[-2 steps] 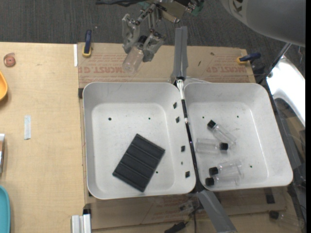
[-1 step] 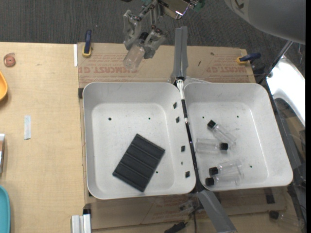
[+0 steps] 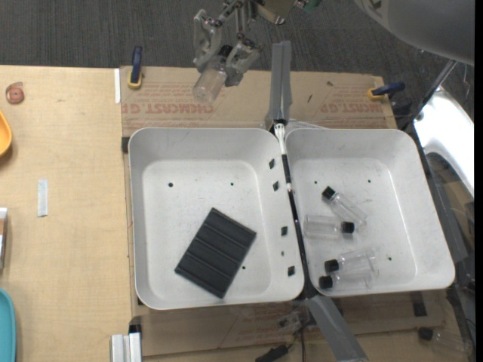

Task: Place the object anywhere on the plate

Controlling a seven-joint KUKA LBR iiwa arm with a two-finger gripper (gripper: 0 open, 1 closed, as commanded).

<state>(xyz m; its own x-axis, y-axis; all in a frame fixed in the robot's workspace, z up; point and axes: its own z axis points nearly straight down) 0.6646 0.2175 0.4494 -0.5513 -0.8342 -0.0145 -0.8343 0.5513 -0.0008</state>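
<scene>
The gripper point(image 3: 219, 66) hangs above the cardboard behind the left bin point(image 3: 151, 153), its fingers closed on a clear vial point(image 3: 209, 85) that hangs tilted below them (see-through, so its outline is faint); the black ribbed plate point(image 3: 216, 252) lies flat and askew in the left bin's near half, well apart from the gripper; four more clear vials with black caps point(image 3: 339, 217) lie scattered in the right bin point(image 3: 423, 194).

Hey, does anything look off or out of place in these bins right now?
Mostly tidy. The gripper holds a clear vial high above the back edge, outside both bins. The black plate lies askew in the left bin; four vials lie scattered in the right bin.
</scene>
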